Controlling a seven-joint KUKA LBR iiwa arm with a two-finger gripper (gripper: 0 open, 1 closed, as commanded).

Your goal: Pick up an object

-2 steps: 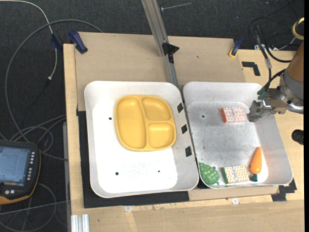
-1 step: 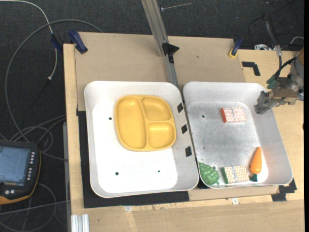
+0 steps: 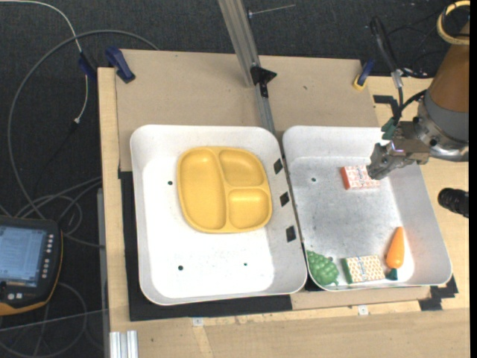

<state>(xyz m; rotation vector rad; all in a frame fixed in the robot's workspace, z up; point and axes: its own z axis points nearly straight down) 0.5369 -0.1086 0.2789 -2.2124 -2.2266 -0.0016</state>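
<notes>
The right bin [image 3: 350, 222] holds a small red and white box [image 3: 358, 177] near its back right. Along its front edge lie a green bumpy toy [image 3: 322, 268], a patterned box [image 3: 363, 268] and an orange carrot [image 3: 395, 247]. My gripper [image 3: 380, 164] hangs over the back right of this bin, just right of the red and white box and touching or nearly touching its right end. No object shows between the fingers.
The left bin [image 3: 156, 222] carries a yellow divided plate [image 3: 224, 188]. A metal post [image 3: 238, 21] rises behind the bins. Blue clamps [image 3: 119, 64] sit on the bench's back edge. A tablet [image 3: 26, 259] lies on the floor at left.
</notes>
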